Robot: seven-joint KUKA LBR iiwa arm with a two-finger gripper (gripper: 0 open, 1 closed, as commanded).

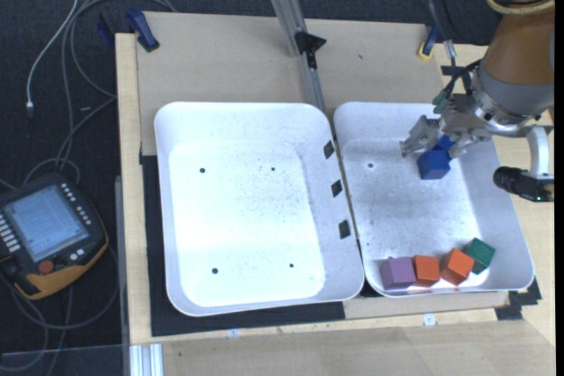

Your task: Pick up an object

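You're mid-pick here: the gripper has its jaws pinching the blue cube over the right bin, so next you'd just lift it clear.

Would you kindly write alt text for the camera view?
The gripper holds a blue cube between its fingers above the right bin. Purple, two orange and green blocks line that bin's near edge, beside the left bin.
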